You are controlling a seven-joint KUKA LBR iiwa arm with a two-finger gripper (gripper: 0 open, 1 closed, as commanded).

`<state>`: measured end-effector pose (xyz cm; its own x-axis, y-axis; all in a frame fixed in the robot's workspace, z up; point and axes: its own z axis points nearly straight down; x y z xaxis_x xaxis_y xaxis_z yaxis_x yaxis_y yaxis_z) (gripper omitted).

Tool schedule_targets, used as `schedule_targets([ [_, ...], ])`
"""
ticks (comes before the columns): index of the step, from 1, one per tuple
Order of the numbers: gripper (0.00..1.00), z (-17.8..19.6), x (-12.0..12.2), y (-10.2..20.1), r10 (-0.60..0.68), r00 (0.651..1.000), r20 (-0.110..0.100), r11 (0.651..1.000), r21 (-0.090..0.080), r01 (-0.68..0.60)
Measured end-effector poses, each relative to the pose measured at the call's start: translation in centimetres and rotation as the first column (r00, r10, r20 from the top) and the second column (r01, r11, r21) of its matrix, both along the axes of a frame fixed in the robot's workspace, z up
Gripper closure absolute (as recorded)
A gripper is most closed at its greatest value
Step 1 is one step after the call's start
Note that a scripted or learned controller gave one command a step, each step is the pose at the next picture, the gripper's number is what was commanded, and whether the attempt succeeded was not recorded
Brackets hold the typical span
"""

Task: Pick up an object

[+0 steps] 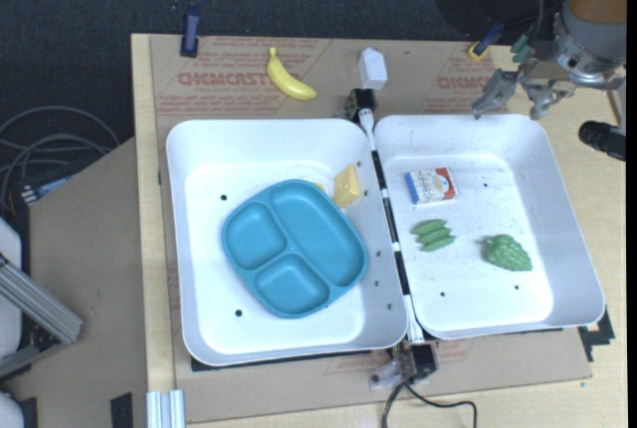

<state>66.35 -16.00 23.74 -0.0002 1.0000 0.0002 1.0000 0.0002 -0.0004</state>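
Note:
My gripper (519, 96) hangs above the far edge of the right bin (567, 217), open, with nothing between its fingers. In that bin lie a small white, red and blue packet (430, 185), a green pea pod (434, 234) and a green bunch of grapes (508, 253), all well in front of the gripper. The left bin (189, 217) holds a blue divided plate (291, 246) with a yellow wedge of cheese (346, 185) at its far right corner.
A yellow banana (289, 77) lies on the cardboard behind the left bin. A small white box (373, 67) and a blue clip (190, 30) sit near the bench's far edge. Cables trail on the floor at the left.

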Motion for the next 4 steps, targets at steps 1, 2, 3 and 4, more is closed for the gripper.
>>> schedule_targets([
  [1,0.0,-11.8,-7.5,5.8,0.0,1.0,-0.003,1.0,0.001,0.0],
  [2,0.0,-15.4,-12.9,6.3,-0.001,1.0,-0.003,1.0,0.001,0.001],
  [3,1.0,-14.3,-12.8,6.3,-0.002,1.0,0.001,1.0,0.0,0.002],
  [4,0.0,-14.3,-12.8,6.3,-0.001,1.0,0.001,1.0,0.0,0.001],
])
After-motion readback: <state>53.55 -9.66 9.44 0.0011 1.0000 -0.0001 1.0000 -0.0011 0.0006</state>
